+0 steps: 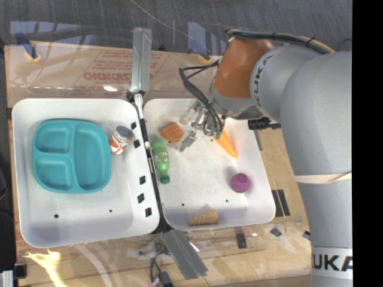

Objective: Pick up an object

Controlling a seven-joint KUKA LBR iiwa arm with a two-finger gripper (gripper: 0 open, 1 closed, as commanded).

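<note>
My gripper (198, 135) hangs over the back of the right bin (258, 203), open, with nothing between its fingers. It sits between an orange square cracker (172, 131) to its left and an orange carrot-like wedge (227, 144) to its right, which the wrist partly covers. A green bottle (160, 159) lies along the bin's left wall. A purple round object (240, 182) rests toward the right front. A tan pastry-like piece (204, 218) leans on the front wall.
The left bin (36, 226) holds a teal divided plate (72, 155) and a small can (120, 140) by the divider. The grey arm (311, 112) covers the right side of the bench. A metal bar (141, 58) stands behind the bins.
</note>
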